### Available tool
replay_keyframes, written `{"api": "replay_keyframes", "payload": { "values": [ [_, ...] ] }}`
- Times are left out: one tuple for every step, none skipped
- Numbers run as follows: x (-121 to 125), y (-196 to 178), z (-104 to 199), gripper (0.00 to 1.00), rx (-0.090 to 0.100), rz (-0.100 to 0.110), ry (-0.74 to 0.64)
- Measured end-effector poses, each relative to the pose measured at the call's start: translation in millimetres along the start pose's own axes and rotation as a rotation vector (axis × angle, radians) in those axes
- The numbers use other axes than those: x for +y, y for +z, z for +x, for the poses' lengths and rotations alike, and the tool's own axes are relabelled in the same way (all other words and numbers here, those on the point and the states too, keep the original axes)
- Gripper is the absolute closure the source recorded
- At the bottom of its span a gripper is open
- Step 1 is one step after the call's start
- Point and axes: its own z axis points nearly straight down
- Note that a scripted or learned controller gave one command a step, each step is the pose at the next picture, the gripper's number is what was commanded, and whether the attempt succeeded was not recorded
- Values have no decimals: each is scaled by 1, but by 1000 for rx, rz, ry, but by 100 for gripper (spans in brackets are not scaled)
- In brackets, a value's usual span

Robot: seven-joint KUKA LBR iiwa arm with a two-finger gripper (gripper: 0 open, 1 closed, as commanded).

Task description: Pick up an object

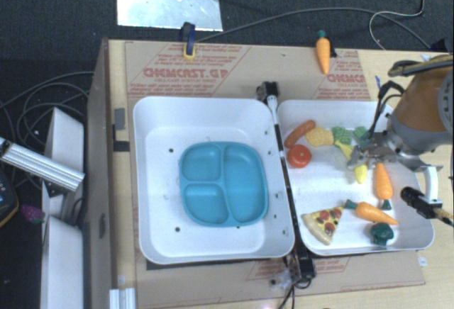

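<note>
Since my claw (pixel 369 154) hangs low in the right bin (pixel 418 237) near the lemon (pixel 361 173), beside the carrot (pixel 383 181), I'm guessing lemon's the target, grip state's anyone's guess tbh.

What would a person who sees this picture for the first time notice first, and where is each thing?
The blue divided plate stands out most, alone in the left white bin. Next comes the bright toy food in the right white bin: a pizza slice near the front, a tomato, carrots. The gripper reaches in from the right, low over that food; another carrot lies on the cardboard behind the bins.
</note>
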Motion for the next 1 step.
{"api": "replay_keyframes", "payload": {
  "values": [
    [-19,-122,100,100,2,0,-3]
  ]
}}
